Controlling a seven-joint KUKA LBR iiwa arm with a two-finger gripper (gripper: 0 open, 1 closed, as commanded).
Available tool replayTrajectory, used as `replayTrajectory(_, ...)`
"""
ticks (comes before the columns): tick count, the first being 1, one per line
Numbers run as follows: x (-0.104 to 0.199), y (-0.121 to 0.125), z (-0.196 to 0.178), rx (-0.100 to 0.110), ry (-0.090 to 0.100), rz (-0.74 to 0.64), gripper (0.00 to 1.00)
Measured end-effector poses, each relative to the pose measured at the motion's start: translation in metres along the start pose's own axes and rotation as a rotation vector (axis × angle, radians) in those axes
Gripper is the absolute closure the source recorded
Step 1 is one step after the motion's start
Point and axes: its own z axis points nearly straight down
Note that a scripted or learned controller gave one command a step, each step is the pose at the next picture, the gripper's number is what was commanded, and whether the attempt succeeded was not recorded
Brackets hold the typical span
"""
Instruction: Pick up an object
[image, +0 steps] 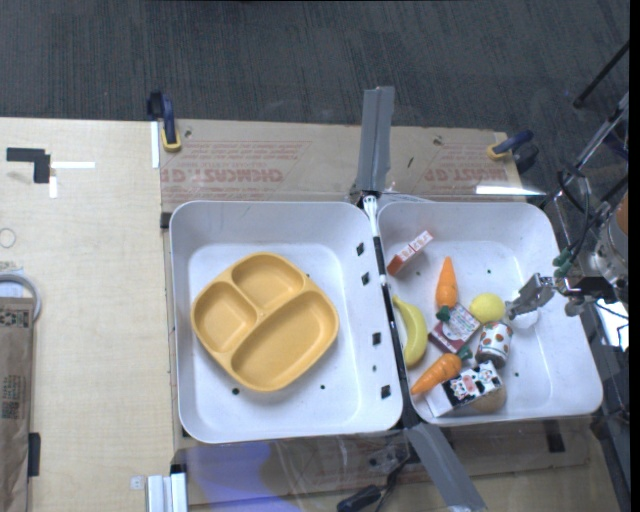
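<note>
Gripper (527, 297) sits low in the right bin (545, 385), just right of the lemon (487, 307). Fingers appear parted, with nothing seen between them. Nothing is lifted: the lemon, two carrots (446, 282) (437, 373), the banana (410, 332) and the cartons left of the gripper lie in the bin. Judgement: pick not yet achieved; closing on an object and lifting remain.

We have one fixed camera above the bench, looking down at a slant. Both bins fit in frame: the left bin (190, 330) near centre, the right bin (560, 370) toward the right edge. The dark floor (250, 50) runs along the top, the far side. The standoff takes in the wooden benchtop (80, 300) at left.
</note>
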Motion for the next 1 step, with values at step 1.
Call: replayTrajectory(1,0.0272,0.0575,0.0965,0.001,0.0,0.065,0.0)
